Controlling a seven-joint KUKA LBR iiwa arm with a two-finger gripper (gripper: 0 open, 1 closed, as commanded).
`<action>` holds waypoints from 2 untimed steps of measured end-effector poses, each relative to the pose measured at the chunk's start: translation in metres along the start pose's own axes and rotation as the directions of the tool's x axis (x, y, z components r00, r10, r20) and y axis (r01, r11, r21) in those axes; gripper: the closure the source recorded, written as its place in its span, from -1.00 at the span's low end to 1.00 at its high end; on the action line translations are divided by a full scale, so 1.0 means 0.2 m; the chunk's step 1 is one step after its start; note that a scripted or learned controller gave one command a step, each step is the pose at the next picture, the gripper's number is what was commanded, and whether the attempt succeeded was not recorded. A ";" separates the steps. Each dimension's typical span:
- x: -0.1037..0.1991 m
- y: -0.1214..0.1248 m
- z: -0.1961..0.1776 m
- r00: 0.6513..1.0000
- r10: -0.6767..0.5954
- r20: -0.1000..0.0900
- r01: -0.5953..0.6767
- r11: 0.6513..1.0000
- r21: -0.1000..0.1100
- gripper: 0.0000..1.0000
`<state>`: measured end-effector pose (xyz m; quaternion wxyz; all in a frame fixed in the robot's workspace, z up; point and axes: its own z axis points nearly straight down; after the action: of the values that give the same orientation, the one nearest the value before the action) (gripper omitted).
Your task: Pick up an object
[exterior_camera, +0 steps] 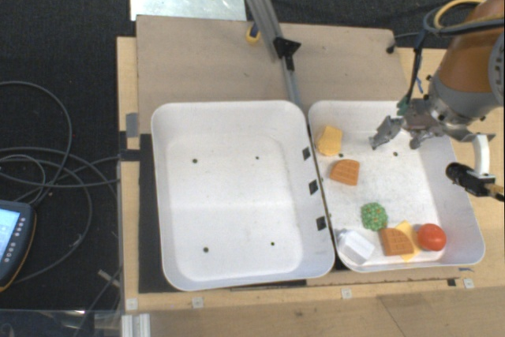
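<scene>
Two shallow white plastic bins sit side by side on the bench point(363, 51); the right bin point(461, 237) carries the objects. The grey metal claw point(401, 134) hangs over that bin's far end, fingers spread apart, gripping nothing. A yellow wedge-shaped block point(330, 140) lies just left of it, a ridged orange waffle piece point(345, 171) beside that. Well toward the near end: a knobbly green ball point(374, 215), a glossy red tomato point(431, 236), a white block point(356, 246).
</scene>
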<state>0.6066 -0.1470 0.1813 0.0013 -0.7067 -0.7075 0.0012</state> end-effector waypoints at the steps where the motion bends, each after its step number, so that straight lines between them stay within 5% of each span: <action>1: -0.01 -0.02 0.22 1.000 0.000 0.000 0.000 1.000 -0.001 -1.00; 2: -0.01 -0.01 0.45 1.000 0.000 0.001 0.000 1.000 -0.008 -1.00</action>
<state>0.6039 -0.1497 0.0918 -0.0020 -0.7068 -0.7074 -0.0010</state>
